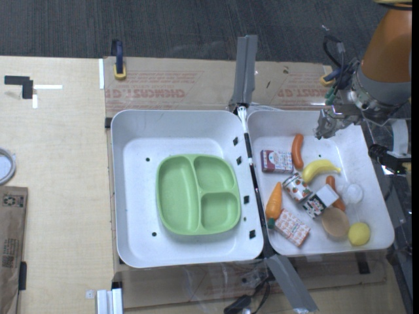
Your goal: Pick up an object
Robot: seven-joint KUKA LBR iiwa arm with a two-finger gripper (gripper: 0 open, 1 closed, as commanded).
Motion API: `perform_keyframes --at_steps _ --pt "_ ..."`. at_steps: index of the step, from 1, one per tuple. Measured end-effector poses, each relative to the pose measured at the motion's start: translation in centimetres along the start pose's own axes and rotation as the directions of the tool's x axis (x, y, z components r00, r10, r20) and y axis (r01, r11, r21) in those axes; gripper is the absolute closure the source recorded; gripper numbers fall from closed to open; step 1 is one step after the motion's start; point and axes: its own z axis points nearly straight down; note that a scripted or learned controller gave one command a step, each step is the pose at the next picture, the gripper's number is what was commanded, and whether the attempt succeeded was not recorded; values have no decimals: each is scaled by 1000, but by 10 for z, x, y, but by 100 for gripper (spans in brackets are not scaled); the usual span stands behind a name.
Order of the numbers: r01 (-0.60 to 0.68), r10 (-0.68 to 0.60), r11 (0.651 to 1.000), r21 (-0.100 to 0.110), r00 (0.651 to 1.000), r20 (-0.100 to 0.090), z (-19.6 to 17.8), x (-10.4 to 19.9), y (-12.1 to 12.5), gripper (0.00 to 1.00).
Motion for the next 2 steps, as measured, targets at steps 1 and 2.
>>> perform_keyframes --at_steps 1,2 --pt "-35 35 999 4 999 -1 47 17 -38 100" --pt "-36 36 999 4 999 -1 47 16 -38 0"
